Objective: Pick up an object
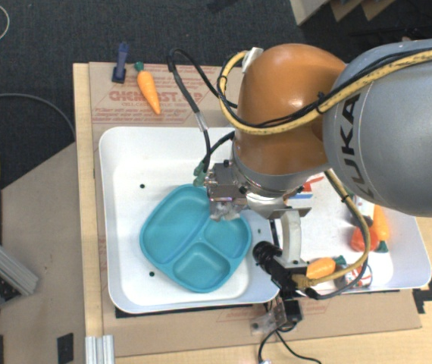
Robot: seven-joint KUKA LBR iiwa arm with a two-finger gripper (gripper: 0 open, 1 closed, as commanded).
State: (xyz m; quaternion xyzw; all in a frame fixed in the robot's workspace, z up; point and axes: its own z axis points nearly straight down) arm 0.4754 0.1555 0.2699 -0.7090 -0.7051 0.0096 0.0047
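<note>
Our arm (367, 112) fills the right of the view, its orange band bulging over the divide between the two bins. It hangs low there, we judge, so the hand can work inside the left bin. The surface (102, 112), a tan board, carries both bins side by side. The left bin (117, 203) holds a blue divided plate (189, 241), lying flat near its front right corner with its compartments up. The right bin (405, 271) is mostly hidden by the arm. Our hand (223, 203) sits at the plate's upper right rim; we cannot tell whether it is apart, together or clamped on anything, since the wrist blocks the view. The plate looks like the likely thing to pick, and its thin rim is the natural place to pinch. In the right bin lie orange toy pieces, one at (320, 267) by the front, another at (379, 226) further right. A toy carrot (149, 92) rests on the board behind the bins, out of the working area.
</note>
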